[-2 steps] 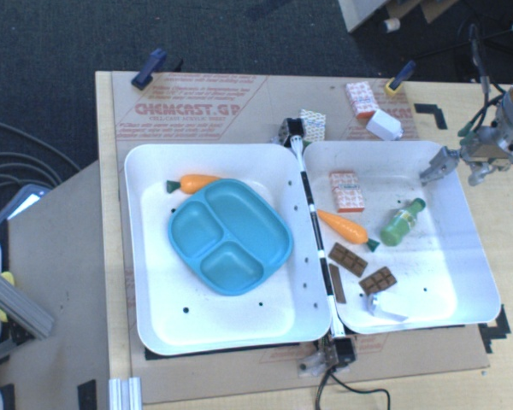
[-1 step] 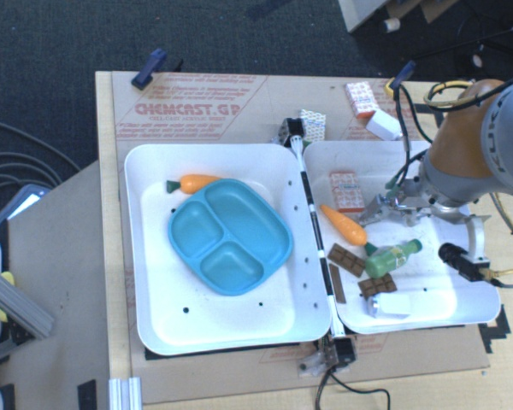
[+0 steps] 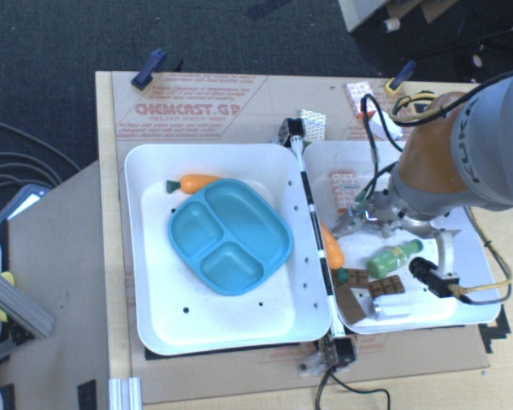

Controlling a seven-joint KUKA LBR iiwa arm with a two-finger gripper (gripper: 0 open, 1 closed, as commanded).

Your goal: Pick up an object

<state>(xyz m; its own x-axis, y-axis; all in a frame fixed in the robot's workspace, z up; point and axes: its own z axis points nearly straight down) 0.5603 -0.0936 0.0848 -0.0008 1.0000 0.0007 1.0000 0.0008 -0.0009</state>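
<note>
Presently the grey arm [image 3: 462,156] reaches in from the right and hangs over the right bin [image 3: 427,323], its orange band above the wrist. The gripper [image 3: 363,215] sits low over the middle of that bin, toward its left half. Wrist and cables hide its tip, so I cannot tell whether the jaws stand apart or together, and nothing can be seen caught between them.

Several things that could be picked lie in the right bin. A green bottle [image 3: 392,259] lies on its side just below and to the right of the gripper, near it, though contact cannot be made out. An orange carrot [image 3: 331,246] rests against the bin's left wall, beside the divider between the two bins. Along the near edge lies what looks like a brown chocolate bar [image 3: 386,286], with a second brown piece [image 3: 350,302] to its left and a small white object [image 3: 395,308] just below it. A pale packet with red print [image 3: 344,183] lies flat toward the far side, above the gripper.

The left bin [image 3: 145,254] holds a blue divided plate [image 3: 231,236], lying flat near its middle with three compartments facing up. A second orange carrot [image 3: 193,183] lies at the plate's far left corner, touching or almost touching its rim.

Both bins stand on a cardboard sheet [image 3: 188,109] with red lettering, and a blue clamp [image 3: 150,68] grips its far left corner.
</note>
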